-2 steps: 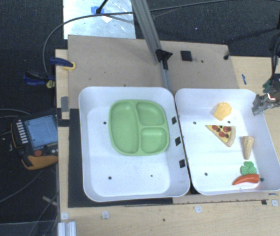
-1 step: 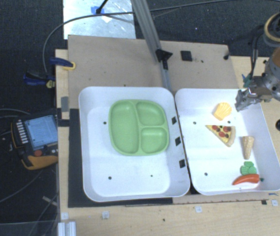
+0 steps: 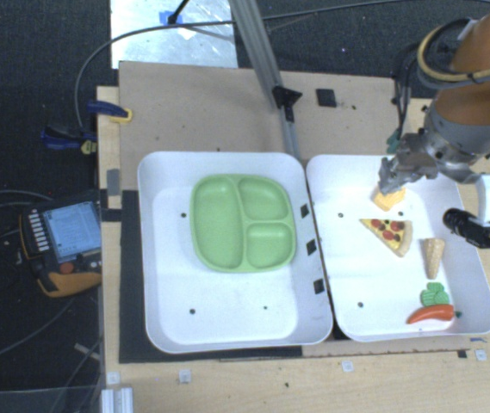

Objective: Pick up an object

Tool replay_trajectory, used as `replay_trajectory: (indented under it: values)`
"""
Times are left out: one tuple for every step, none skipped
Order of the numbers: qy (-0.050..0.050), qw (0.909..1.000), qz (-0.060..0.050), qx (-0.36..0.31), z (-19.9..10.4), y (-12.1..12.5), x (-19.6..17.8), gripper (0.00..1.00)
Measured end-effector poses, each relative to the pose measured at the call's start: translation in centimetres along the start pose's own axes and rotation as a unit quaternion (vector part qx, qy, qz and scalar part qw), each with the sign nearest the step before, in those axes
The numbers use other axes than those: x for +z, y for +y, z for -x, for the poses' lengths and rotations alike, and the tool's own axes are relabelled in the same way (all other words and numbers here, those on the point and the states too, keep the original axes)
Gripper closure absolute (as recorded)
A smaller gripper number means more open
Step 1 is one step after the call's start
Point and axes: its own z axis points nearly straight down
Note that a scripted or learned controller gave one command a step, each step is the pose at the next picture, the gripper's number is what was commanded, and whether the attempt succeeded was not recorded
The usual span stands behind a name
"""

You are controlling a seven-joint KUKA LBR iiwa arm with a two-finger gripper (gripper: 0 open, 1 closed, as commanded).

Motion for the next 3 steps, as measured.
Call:
replay_trajectory:
  values:
    - [0.0,1.0,0.001,-0.001,-6.1,0.8,-0.3,1.0]
    - [0.0,1.0,0.001,0.0,-11.4,2.1,-0.7,1.0]
    - [0.0,1.0,0.001,0.0,-15.8,3.5,0.1,1.0]
